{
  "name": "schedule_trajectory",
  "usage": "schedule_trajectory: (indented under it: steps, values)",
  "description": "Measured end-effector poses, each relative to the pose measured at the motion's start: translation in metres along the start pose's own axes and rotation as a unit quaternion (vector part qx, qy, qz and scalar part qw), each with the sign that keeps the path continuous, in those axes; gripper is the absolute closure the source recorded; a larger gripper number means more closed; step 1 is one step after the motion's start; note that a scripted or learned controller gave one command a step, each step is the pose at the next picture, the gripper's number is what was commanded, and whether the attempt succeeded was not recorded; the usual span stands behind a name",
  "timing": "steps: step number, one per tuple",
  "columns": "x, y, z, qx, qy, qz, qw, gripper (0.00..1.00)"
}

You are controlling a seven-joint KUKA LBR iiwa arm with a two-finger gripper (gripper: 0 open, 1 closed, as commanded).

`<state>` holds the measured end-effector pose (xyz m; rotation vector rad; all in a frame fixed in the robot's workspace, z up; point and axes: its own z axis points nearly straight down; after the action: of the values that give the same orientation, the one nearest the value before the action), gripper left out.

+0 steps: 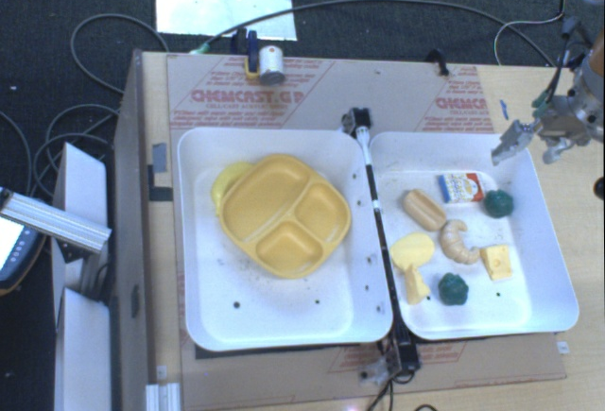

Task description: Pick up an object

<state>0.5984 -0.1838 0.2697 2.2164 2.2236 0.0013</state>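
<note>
Now the gripper (529,143) hovers, fingers spread and holding nothing, over the right bin's (553,310) far edge; best drop straight onto the carton (460,186) just below, clear of the broccoli (498,203).

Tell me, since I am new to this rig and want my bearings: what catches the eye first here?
The big yellow divided tray lying tilted in the left bin stands out most. Next come the small toy foods scattered in the right bin, such as a hot dog and a croissant. The gripper hangs over that bin's far right corner.
</note>
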Motion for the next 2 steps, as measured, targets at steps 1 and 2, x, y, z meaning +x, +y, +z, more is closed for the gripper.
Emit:
schedule_trajectory:
  steps: [1, 2]
  values:
    - [0.050, -0.015, 0.093, 0.001, 0.001, 0.000, 1.0000, 0.00]
    - [0.064, -0.024, 0.185, -0.001, 0.000, 0.001, 1.0000, 0.00]
